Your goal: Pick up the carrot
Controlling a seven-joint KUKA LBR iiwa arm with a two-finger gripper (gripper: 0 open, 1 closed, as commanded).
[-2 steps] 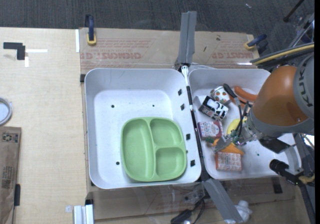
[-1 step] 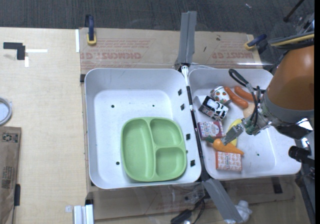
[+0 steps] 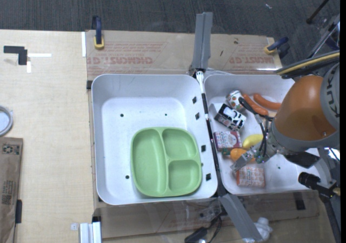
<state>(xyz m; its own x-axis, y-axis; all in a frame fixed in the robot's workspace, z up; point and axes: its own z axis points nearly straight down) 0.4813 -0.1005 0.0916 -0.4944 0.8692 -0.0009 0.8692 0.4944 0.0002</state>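
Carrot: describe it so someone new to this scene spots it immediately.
Start at the right bin, the one the arm reaches into. Near its middle, just under the yellow piece and right of the pink packet, the gripper sits beside a small orange lump: the carrot. It is stubby and deep orange, unlike the long sausage at the bin's far side.

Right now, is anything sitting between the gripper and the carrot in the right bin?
Yes. The gripper is low near the front of the right bin, and the carrot lies near its back wall. A small yellow item lies between them, close to the gripper.
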